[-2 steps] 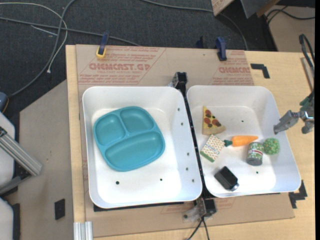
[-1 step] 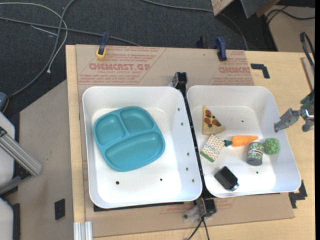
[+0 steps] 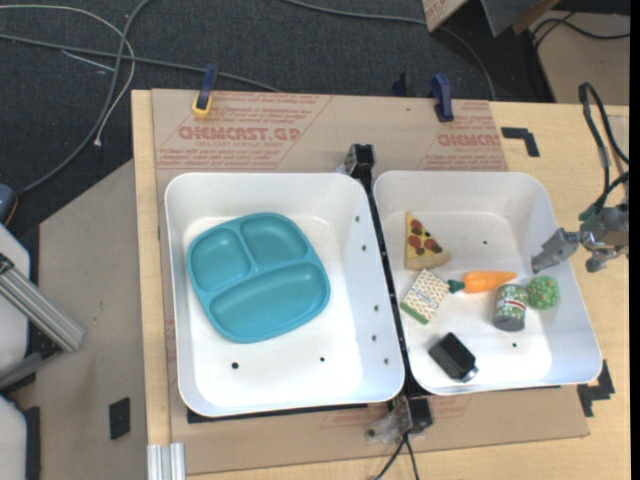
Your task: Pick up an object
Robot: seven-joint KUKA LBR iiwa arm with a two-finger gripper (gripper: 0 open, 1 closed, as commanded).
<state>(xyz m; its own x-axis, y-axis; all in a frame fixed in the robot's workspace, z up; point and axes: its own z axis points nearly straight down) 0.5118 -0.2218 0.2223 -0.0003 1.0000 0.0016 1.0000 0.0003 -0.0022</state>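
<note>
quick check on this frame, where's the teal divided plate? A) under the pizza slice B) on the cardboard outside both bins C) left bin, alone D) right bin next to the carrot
C: the teal divided plate lies flat in the left bin, while the pizza slice and carrot sit in the right bin.
</note>
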